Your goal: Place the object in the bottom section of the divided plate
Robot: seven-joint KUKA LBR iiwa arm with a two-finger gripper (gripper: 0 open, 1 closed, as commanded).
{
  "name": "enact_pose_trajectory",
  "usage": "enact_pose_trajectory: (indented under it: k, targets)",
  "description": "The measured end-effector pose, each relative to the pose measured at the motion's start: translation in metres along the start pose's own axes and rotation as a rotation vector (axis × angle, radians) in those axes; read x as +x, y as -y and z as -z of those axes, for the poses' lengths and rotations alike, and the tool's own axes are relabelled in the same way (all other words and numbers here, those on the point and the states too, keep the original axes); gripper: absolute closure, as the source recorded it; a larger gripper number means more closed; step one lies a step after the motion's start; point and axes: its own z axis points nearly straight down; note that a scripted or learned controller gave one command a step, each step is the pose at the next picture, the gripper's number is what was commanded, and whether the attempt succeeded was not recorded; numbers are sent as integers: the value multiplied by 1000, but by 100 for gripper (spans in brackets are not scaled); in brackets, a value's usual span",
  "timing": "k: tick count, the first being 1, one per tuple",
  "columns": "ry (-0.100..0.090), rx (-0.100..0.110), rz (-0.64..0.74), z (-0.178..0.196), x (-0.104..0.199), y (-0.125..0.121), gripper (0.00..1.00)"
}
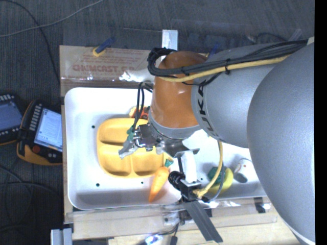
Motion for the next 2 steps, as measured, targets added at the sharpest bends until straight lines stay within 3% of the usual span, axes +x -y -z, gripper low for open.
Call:
enact_pose_trajectory:
  k: [1,2]
  targets:
    - [1,9,3,5,1,0,100]
    - [4,-6,112,170,28,-4,100]
